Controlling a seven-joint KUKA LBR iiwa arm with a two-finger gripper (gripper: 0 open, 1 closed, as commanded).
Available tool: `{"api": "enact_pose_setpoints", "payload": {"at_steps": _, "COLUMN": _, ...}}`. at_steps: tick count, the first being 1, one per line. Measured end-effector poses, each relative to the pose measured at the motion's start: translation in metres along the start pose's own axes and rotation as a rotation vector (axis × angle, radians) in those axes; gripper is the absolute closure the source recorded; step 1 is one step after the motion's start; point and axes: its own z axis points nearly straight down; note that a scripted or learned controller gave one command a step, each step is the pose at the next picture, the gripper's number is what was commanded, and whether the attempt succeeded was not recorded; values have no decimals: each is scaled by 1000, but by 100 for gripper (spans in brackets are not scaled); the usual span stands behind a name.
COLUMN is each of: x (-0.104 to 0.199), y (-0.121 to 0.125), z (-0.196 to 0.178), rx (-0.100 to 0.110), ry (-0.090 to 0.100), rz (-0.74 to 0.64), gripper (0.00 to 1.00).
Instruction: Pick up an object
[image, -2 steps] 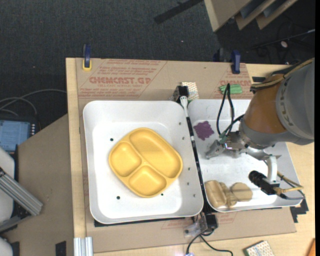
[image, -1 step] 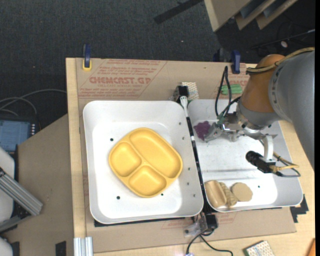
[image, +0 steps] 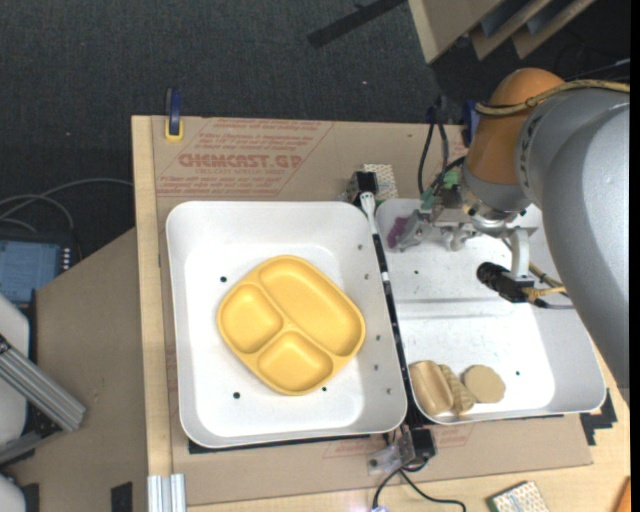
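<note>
Yellow divided tray fills left bin on cardboard-covered bench.

Around the left bin

The left bin sits on a table topped with printed brown cardboard. A blue clamp grips the table's edge beyond the bin; dark carpet lies farther back, and grey cables trail to the bin's left.
</note>
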Motion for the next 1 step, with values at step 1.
{"api": "enact_pose_setpoints", "payload": {"at_steps": 1, "x": 1, "y": 5, "z": 1, "rx": 7, "ry": -1, "rz": 1, "gripper": 0}}
